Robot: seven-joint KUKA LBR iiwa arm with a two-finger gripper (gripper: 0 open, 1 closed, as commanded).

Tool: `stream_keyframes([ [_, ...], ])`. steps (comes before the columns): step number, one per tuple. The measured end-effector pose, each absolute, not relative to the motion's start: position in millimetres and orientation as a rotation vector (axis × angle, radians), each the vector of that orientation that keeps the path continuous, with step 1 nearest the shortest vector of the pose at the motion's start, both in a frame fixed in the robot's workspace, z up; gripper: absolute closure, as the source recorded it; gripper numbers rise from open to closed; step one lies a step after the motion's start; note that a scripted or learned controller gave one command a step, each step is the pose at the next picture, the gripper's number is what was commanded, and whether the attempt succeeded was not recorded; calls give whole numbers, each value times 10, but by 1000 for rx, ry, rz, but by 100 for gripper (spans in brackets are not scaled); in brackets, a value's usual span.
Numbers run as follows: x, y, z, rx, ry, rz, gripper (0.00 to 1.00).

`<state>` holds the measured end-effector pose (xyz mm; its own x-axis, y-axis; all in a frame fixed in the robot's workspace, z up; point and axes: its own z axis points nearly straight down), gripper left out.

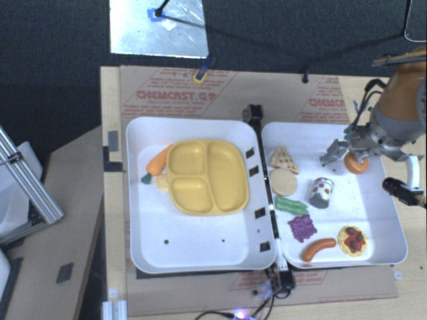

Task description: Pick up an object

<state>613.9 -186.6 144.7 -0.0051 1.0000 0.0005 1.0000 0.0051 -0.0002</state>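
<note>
Right bin [380,205]: can [321,192] beside tool [341,153]

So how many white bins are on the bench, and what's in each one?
2. The left white bin holds a yellow divided plate and an orange toy carrot; the right white bin holds the other toy foods.

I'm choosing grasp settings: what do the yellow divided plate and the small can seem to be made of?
The yellow divided plate looks like moulded plastic: uniform colour, soft sheen, rounded compartment edges. The small can looks metallic, with a greyish body and printed label, though it could be a plastic toy.
</note>
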Motion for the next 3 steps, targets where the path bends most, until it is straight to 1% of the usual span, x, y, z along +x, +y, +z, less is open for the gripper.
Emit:
stream_keyframes([
  [1,6045,-1884,888,-2218,-2222,2,0],
  [2,6068,-1886,879,-2222,-2226,-4,0],
  [3,6092,-1909,1011,-2232,-2236,-8,100],
])
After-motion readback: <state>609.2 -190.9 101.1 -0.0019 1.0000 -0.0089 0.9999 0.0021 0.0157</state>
